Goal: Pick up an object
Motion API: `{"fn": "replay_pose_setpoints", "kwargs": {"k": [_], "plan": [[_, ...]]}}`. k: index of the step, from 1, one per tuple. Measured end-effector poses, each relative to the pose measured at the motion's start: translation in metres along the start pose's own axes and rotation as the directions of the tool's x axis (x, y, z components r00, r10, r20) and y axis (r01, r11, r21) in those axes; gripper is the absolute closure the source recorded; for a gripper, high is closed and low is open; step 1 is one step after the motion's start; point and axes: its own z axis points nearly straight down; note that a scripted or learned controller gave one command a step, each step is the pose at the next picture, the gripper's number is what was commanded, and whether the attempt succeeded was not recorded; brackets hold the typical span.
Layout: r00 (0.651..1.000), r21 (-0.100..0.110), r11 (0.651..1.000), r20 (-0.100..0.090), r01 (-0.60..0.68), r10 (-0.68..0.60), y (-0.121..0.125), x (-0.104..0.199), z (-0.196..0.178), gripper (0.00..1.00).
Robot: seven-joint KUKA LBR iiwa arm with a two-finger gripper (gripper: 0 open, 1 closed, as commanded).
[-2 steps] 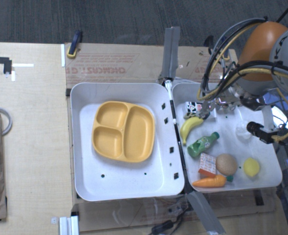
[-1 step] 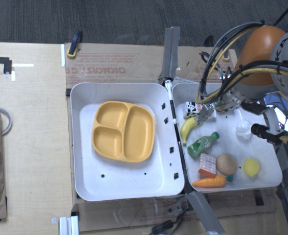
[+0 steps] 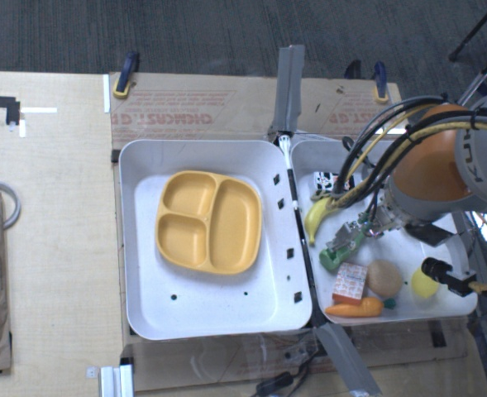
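The right bin (image 3: pixel 319 149) holds a yellow banana (image 3: pixel 316 215), a green object (image 3: pixel 336 252), a small red-and-white carton (image 3: pixel 350 282), an orange carrot (image 3: pixel 355 308), a brown round object (image 3: pixel 384 278), a yellow ball (image 3: pixel 423 284) and a black-and-white toy (image 3: pixel 326 182). My gripper (image 3: pixel 365 226) hangs low in this bin, at the upper right end of the green object and just right of the banana. The wrist and cables hide its tip, so I cannot see whether it touches or holds anything.
The left bin (image 3: pixel 144 246) carries a yellow divided plate (image 3: pixel 209 222). A grey divider bar (image 3: pixel 289 98) runs between the bins. Black cables (image 3: pixel 375 151) loop over the right bin's back. A black part (image 3: pixel 441 273) sticks out near the yellow ball.
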Motion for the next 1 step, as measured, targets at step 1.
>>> {"fn": "replay_pose_setpoints", "kwargs": {"k": [1], "plan": [[0.994,-0.001,0.994,0.003,-0.114,0.114,0.0573,-0.0582,-0.037,0.0]]}}
